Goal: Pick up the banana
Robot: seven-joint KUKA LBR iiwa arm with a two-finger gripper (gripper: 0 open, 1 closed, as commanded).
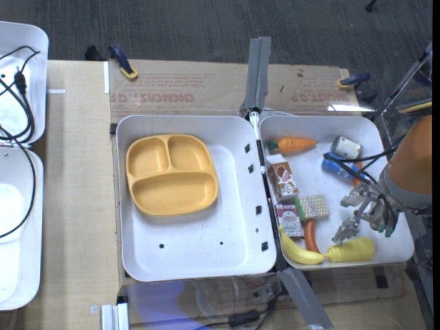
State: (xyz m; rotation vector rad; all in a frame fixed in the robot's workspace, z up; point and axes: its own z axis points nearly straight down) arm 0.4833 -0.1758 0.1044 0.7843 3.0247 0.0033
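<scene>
The yellow banana point(300, 250) lies curved at the front left corner of the right bin point(385, 137), beside a red sausage-like toy point(311, 234). My gripper point(352, 227) hangs over the right bin's front right part, just above a pale yellow corn-shaped toy point(353, 250) and to the right of the banana. Nothing sits between its fingers, which look spread apart.
The right bin also holds a carrot point(294, 144), a small brown carton point(282, 180), a green speckled box point(313, 205), a red-white packet point(289, 220), a silver can point(345, 146) and a blue item point(338, 167). A yellow divided plate point(172, 174) lies in the left bin point(192, 256).
</scene>
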